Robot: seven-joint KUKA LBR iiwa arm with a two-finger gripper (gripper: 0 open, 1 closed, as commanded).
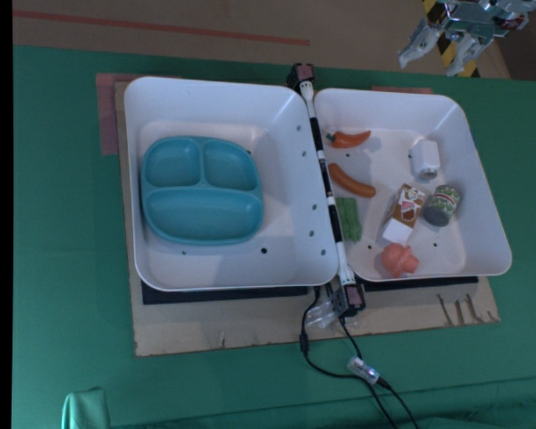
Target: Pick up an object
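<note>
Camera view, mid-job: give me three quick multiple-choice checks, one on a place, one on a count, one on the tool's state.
1. Where does the blue divided plate lie?
A. In the left bin
B. In the right bin
C. On the green cloth

2. How many compartments does the plate have?
A. Two
B. Three
C. Five

3. What is the tool doing?
A. Gripping the orange sausage
B. Hanging open above the far right corner, holding nothing
C. Pressing on the plate

Answers:
1. A: the plate sits on the floor of the left bin, while the small items such as the sausage and the green can are in the right bin.
2. B: two small sections at the far side and one long one at the near side.
3. B: its fingers are spread beyond the right bin's far rim, with nothing between them.
</note>
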